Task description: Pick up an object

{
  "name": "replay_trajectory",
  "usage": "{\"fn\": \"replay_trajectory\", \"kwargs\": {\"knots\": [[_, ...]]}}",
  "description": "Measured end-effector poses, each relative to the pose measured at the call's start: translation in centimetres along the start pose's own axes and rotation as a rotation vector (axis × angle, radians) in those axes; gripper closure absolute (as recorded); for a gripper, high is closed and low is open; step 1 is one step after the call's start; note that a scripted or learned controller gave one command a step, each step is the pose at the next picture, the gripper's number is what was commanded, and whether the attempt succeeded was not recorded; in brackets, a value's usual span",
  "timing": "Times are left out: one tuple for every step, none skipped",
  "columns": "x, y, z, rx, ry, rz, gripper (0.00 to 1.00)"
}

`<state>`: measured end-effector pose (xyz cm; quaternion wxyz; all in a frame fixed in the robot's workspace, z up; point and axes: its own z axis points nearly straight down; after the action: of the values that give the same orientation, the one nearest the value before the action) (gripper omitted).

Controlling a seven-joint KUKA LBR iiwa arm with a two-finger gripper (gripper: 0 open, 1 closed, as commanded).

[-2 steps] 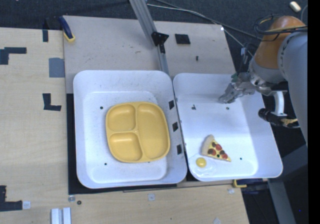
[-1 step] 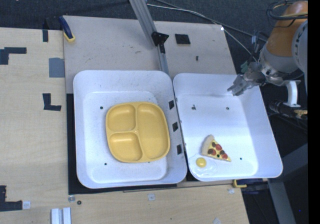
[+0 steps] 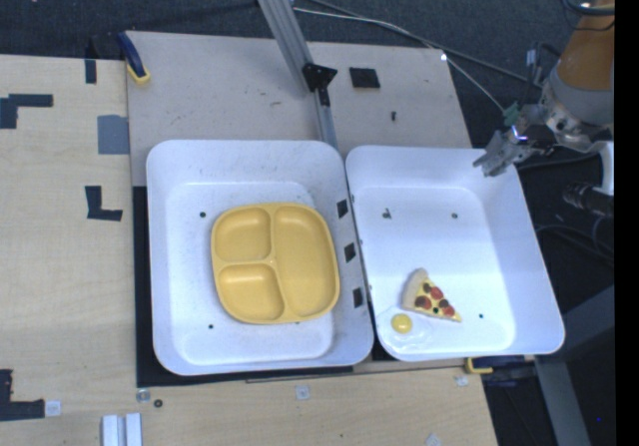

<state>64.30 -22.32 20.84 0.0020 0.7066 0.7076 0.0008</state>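
The tool (image 3: pixel 496 157) hangs by the far right corner of the right bin (image 3: pixel 499 224), and I cannot tell how far open it is; nothing shows in it. The pizza slice (image 3: pixel 430 296) lies near that bin's front edge, well down and a bit left of the tool, its long side slanting toward the front right. A small yellow piece (image 3: pixel 401 324) sits just beside it. The left bin (image 3: pixel 170 234) holds a yellow tray (image 3: pixel 274 262). Both bins rest on a pale wooden surface (image 3: pixel 60 234).
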Motion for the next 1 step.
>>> {"fn": "replay_trajectory", "kwargs": {"knots": [[0.00,-0.93,-5.40,0.001,0.001,0.001,1.00]]}}
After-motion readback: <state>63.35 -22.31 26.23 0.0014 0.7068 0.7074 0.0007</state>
